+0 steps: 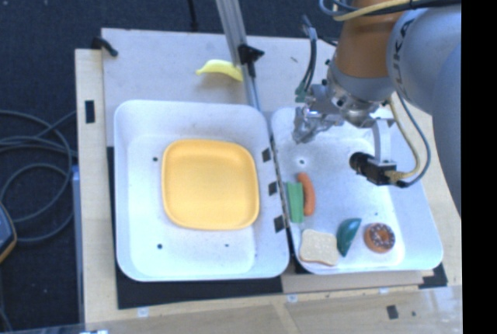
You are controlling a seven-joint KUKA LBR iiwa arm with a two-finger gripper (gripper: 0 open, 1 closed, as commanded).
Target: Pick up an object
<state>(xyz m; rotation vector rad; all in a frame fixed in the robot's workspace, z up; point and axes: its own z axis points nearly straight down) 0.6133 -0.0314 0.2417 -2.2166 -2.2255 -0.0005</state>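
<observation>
My gripper [304, 128] hangs over the back left part of the right bin [411, 200], above its white floor, with nothing seen between its fingers. Further forward in that bin lie an orange sausage [307, 193] next to a green block [295, 202], a slice of bread [318, 247], a teal wedge [348, 234] and a brown doughnut [380, 237]. A square yellow plate [210, 183] rests in the left bin [132, 169]. The sausage lies a short way in front of the gripper.
A yellow banana [220, 71] lies on the bench behind the left bin. A slanted metal post [229, 6] rises between the bins at the back. Black clips [273, 189] sit along the divide between the bins.
</observation>
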